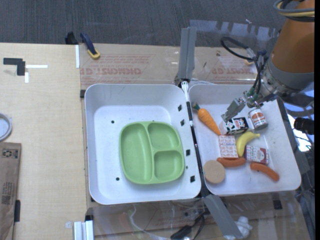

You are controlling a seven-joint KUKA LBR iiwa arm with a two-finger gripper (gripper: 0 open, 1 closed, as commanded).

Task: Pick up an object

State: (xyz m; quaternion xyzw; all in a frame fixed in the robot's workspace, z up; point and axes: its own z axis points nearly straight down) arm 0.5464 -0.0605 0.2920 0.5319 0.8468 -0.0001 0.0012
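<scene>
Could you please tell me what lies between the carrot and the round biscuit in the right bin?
In the camera view, a small red-and-white packet lies between the carrot and the round biscuit.

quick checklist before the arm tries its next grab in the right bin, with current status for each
1. Gripper is over the right bin: ok.
2. Nothing visibly held between its fingers: ok, none seen.
3. Fingers open enough for a pick: cannot tell from this angle.
4. Target free to lift: not ok. The small black and white box just under the gripper touches the banana and lies close to the can.
5. Carrot lies apart at the bin's left side, an easier pick: ok.
6. Green divided plate sits in the left bin, out of the path: ok.
</scene>
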